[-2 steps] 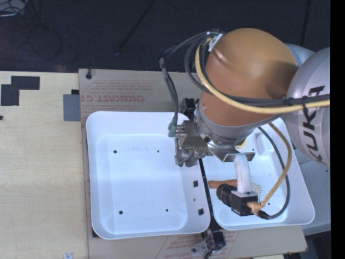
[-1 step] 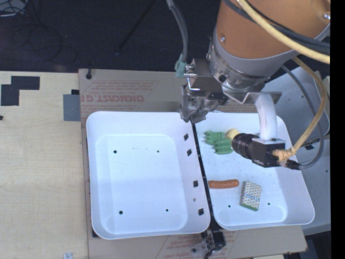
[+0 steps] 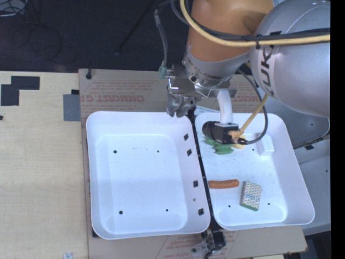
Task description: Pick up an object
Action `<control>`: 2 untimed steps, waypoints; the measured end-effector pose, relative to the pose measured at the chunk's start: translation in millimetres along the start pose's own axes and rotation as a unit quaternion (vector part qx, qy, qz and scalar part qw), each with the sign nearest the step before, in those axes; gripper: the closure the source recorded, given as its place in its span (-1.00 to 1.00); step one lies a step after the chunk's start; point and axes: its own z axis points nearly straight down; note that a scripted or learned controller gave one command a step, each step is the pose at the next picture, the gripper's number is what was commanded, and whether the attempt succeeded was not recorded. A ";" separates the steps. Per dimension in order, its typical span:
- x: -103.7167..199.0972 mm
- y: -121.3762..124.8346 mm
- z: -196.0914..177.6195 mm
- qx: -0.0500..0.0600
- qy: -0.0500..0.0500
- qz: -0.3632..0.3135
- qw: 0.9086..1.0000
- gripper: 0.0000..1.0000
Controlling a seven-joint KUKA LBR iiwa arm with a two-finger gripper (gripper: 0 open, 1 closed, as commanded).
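on cardboard (image 3: 121, 90) over a pale wooden bench (image 3: 38, 171), a left bin (image 3: 97, 144) and a right bin (image 3: 294, 171) are set side by side. in the right bin are seen an orange sausage (image 3: 223, 184), a patterned box (image 3: 251, 195) and a green item (image 3: 223, 150). the gripper (image 3: 180, 109) is held above the far rims; its state cannot be told.

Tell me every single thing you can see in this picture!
left bin: one, white, on the board's left
right bin: one, white, right beside the left bin
stick: one, orange, lying in the right bin
packet: one, green and pale, in the right bin, just right of the stick
green thing: one, green, at the back of the right bin, partly hidden
board: one, brown, under both bins
table: one, pale wood, at the left
arm: one, grey with an orange band, reaching in from the right
claw: one, grey, over the back rims where the bins meet
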 end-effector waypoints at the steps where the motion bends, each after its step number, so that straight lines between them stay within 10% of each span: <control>1: -41.8 -29.4 -18.7 -0.003 0.002 0.000 1.000 1.00; 2: -65.6 -89.1 33.9 0.002 0.002 -0.001 1.000 1.00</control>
